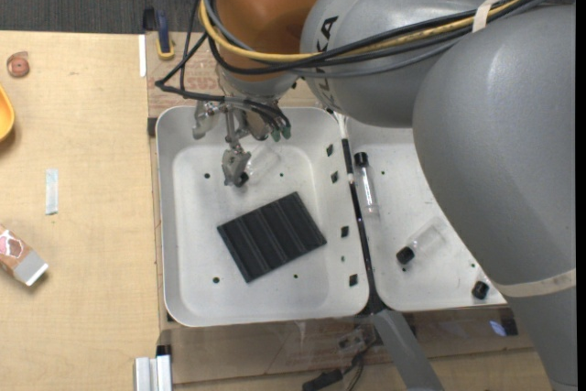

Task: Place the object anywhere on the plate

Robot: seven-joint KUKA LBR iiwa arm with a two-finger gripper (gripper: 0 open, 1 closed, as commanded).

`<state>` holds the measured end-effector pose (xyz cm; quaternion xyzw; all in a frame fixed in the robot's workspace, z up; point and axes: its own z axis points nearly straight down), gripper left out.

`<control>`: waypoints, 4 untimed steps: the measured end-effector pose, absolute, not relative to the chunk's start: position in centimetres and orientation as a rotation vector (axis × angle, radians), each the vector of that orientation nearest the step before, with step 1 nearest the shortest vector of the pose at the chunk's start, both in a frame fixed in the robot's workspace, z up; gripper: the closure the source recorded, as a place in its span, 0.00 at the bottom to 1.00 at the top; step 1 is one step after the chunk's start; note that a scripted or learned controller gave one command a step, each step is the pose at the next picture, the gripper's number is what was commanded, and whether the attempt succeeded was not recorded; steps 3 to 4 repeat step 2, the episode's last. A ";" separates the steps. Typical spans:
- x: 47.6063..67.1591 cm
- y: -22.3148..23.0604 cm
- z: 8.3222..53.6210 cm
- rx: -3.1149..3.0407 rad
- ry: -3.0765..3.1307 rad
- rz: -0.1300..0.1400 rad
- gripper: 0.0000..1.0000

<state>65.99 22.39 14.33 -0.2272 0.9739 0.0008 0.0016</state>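
Partial black lettering on the grey arm casing reads as the tail of the maker's name, roughly "KA", seen sideways near the orange band; no other writing can be made out. The arm reaches in from the right and covers the upper right of the bench, with black and yellow cables looped around the orange section. The gripper hangs over the upper part of the left bin; from this angle I cannot tell how it is set, nor whether anything is in it. Left bin contents: a dark ribbed rectangular plate, lying flat and turned at a slant, in the middle, just below and to the right of the gripper and apart from it. Right bin contents: a clear tube-like object with a black cap, lying close to the dividing wall between the bins, well apart from the plate; a small clear piece with a black end near the bin's middle; a small black bit near the lower right edge. On the wooden table to the left: a small pale strip, a red-and-white item, an orange edge, a small reddish disc.
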 end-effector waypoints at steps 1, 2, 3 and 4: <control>66.0 22.8 9.3 -0.162 3.134 0.002 0.00; 63.8 22.8 9.3 0.368 3.118 0.001 0.00; 63.8 22.8 9.3 0.368 3.118 0.001 0.00; 63.8 22.8 9.3 0.368 3.118 0.001 0.00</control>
